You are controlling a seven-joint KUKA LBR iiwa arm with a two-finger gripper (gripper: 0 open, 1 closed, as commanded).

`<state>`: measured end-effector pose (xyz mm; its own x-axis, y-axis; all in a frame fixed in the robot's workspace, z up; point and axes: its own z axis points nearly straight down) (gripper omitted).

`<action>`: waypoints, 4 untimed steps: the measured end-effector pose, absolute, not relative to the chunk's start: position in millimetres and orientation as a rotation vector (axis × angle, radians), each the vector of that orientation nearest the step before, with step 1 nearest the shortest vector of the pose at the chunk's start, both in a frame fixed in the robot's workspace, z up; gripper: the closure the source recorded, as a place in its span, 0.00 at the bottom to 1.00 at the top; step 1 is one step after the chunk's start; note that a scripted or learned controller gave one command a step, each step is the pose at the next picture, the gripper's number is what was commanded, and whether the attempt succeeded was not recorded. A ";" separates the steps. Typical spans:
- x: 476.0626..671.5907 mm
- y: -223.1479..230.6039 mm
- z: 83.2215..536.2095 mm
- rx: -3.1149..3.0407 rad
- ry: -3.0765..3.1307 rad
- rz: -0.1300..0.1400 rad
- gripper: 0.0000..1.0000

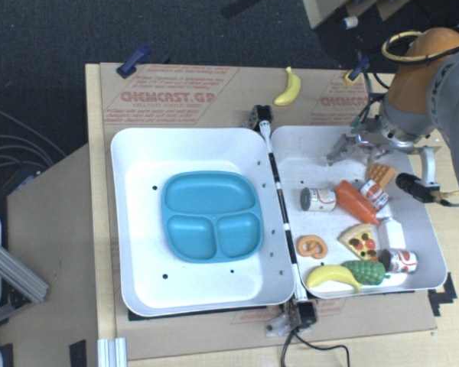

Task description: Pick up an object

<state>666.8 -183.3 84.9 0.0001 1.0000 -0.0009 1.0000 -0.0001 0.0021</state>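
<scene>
Cardboard (214, 90) with red print lies under two white bins set side by side. Left bin (134, 205) holds a blue plate (211, 214) with three wells, set near its middle. Right bin (306, 147) holds a scatter of toys, all in its nearer two thirds.

Arm (421, 82), grey with an orange band, comes in at the upper right. Its gripper (350, 147) sits over the far end of the right bin, fingers apart with nothing between them. It is near the waffle but not touching any toy.

An orange bottle (357, 202) lies tilted at the bin's middle. A banana (333, 277) lies along the near wall, its tip touching a green bunch (365, 271) to the right. A pizza slice (359, 242) lies between the bottle and the green bunch.

A can (317, 199) lies on its side just left of the bottle. A second can (402, 261) lies at the near right, just beside the green bunch. The waffle (380, 174) rests just past the bottle's upper end. A pretzel (311, 245) lies near the left wall, between the can and the banana.

Outside the bins, a second banana (288, 88) lies on the cardboard beyond them. A blue clamp (132, 62) sits at its far left corner.
</scene>
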 end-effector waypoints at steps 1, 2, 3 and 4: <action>667.6 -183.2 95.5 2.217 2.218 0.003 1.00; 667.5 -183.1 95.4 2.217 2.219 0.003 0.00; 666.9 -192.8 85.1 2.220 2.219 0.001 0.00; 667.7 -192.7 95.8 2.217 2.217 0.003 1.00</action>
